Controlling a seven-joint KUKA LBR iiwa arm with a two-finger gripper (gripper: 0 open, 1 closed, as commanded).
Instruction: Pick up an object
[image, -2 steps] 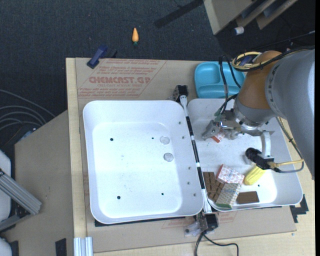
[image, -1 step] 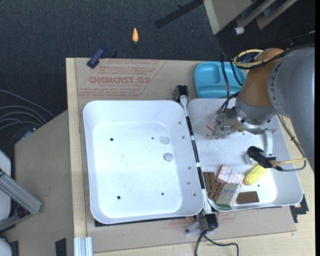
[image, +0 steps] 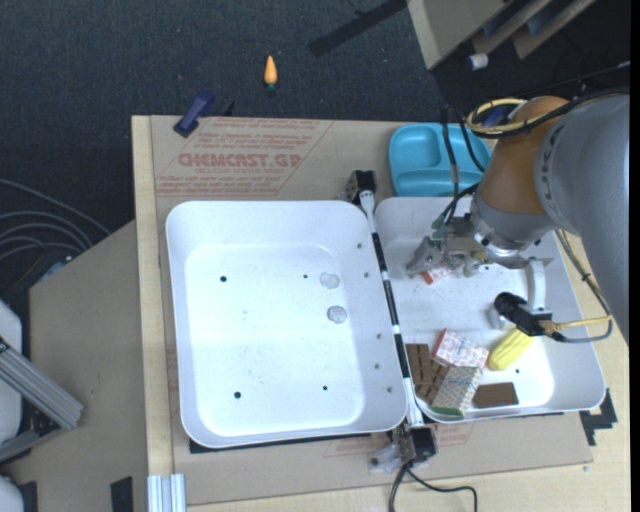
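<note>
grey metal of the gripper (image: 428, 260) sits low in one white bin (image: 575, 385), near the wall that bin shares with the other bin. whether the tool is wide or narrow cannot be told from this slant, and nothing is seen held in it.

closest to it, right at its tip, lies a small red-and-white scrap (image: 430, 276) on the bin floor, touching the tool or just short of it; i cannot say which. i judge this to be the thing being tried for. it looks thin and light, so a good grasp likely means centring the tool over it, going down until the floor is nearly met, closing gently and lifting straight up. a skewed approach could push it toward the shared wall.

farther from the tool, toward the camera's side of the same bin, a crowd of things lies packed together: a yellow corn-shaped piece (image: 508, 348), a red-and-white patterned packet (image: 461, 351), a brown ridged bar (image: 427, 368), a greenish patterned packet (image: 455, 390) and a flat brown slab (image: 495, 394). several of them touch, so a grasp there risks dragging a neighbour. the yellow piece looks bulkier and probably easier to clamp.

farthest off, across the shared wall, the other bin (image: 200, 300) carries two small grey discs (image: 334, 298), and a blue tray (image: 420, 160) stands outside the bins beyond the tool.
</note>
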